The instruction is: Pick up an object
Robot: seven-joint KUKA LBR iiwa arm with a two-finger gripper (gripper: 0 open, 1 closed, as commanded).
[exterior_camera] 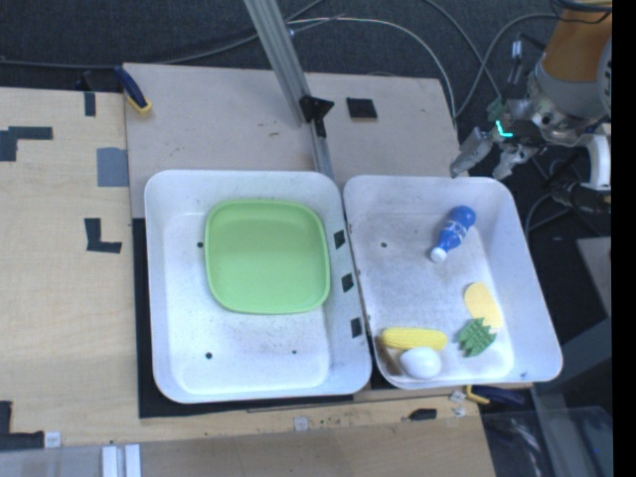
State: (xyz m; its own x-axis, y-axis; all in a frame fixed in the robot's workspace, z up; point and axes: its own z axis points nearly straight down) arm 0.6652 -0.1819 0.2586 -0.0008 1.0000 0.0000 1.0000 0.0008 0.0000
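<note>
In the right bin a blue and white bottle lies tilted near the back. A yellow oval piece and a green spiky toy rest near the right wall. A yellow corn cob and a white egg-like ball sit at the front. My gripper hangs above the right bin's back right corner, outside the rim, its two fingers spread apart with nothing between them. It is well above and right of the bottle.
The left bin holds a green square plate. A slanted metal pole crosses the back of the bench above the bins' seam. Cables run behind the right bin.
</note>
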